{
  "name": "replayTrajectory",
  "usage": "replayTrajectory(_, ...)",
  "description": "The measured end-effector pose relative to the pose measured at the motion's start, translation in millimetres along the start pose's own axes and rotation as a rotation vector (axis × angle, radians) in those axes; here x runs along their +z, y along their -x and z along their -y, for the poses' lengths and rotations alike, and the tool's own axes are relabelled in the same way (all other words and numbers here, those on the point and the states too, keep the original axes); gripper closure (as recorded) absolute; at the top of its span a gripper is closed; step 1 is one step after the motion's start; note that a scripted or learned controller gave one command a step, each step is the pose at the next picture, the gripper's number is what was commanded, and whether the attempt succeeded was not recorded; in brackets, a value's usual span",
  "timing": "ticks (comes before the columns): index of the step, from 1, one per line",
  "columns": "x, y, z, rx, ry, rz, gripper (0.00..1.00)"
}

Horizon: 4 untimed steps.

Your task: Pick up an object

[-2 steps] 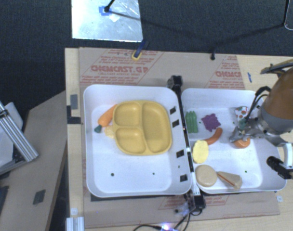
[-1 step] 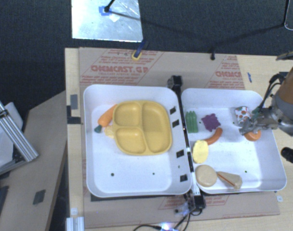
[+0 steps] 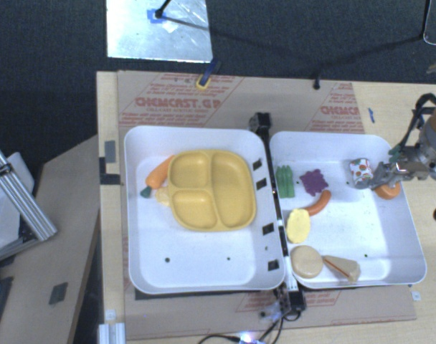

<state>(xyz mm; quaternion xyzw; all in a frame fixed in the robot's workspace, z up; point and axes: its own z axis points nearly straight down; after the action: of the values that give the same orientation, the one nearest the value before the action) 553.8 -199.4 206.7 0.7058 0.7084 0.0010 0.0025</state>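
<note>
Orange piece [image 3: 389,190] sits right under gripper [image 3: 382,177]; can't tell if it's pinched.

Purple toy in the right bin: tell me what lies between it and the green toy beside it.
Nothing. In the camera view, bare white bin floor separates the purple toy from the green toy; the orange sausage lies below that gap, not in it.

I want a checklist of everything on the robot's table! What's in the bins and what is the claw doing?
Surface: bench bearing left bin and right bin, side by side.
Job's things: right bin has green piece, purple piece, sausage, yellow slice, round bun, wedge, spotted cube.
Clutter: yellow divided plate and carrot in left bin.
Grippers: gripper at right bin's far right, by an orange piece; grasp unclear.
Cables: black cable crossing floor.
Surroundings: metal sheet.
</note>
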Motion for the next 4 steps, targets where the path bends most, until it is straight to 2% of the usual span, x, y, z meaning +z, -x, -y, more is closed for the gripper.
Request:
replayTrajectory(1,-18.8,0.3,-1.2,0.0,-0.001,-0.001,1.0)
replayTrajectory(2,-27.6,-55.4,14.3,-0.004,-0.005,-0.004,1.0)
replayTrajectory(3,-14.2,-108.1,31.4,-0.005,-0.005,-0.005,1.0)
replayTrajectory(4,-13.9,-170.8,36.7,-0.007,-0.005,-0.005,1.0)
